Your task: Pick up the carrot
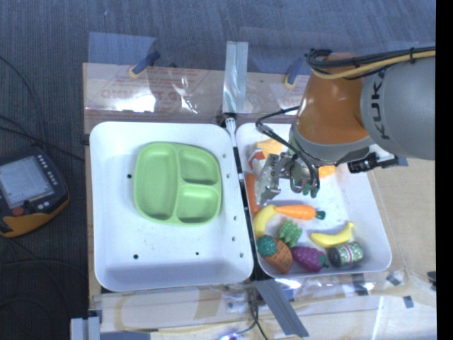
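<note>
The carrot (296,211), orange with a small green tip at its right end, lies flat in the middle of the right bin (368,211). My gripper (289,181) hangs just above and behind it, over the bin's upper middle. It is open, and nothing shows between its fingers. The carrot is not touched. The grey arm with its orange band (333,115) reaches in from the right and hides part of the bin's back.
Around the carrot lie toy foods: a yellow banana (333,237), a second yellow piece (262,219), a green vegetable (289,231), a purple eggplant (306,258) and a can (347,253). A long orange piece (250,193) rests against the bin's left wall. A green divided plate (177,183) sits in the left bin (113,246).
</note>
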`<state>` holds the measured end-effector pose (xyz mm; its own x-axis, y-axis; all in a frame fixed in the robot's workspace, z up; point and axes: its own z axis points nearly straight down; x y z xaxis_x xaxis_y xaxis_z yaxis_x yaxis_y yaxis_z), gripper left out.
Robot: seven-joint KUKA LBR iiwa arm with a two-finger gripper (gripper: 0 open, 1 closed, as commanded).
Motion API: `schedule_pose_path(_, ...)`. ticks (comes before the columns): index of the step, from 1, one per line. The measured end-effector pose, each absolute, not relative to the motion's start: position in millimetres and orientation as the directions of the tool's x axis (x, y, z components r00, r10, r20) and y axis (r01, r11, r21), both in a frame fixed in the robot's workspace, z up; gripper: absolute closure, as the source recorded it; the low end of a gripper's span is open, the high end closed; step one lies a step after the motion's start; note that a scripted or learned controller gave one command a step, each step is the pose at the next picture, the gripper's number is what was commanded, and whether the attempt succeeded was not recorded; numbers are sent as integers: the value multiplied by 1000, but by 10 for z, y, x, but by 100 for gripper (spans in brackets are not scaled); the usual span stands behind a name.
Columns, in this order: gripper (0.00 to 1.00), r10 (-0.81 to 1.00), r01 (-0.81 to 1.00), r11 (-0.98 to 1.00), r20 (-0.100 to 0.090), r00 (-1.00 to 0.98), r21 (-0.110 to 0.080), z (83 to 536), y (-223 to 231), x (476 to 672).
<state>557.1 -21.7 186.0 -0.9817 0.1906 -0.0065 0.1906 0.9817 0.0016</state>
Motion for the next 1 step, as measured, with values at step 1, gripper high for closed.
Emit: schedule_pose_path(1,100,46,46,999,-8,-999,-2,2723,-871,4853)
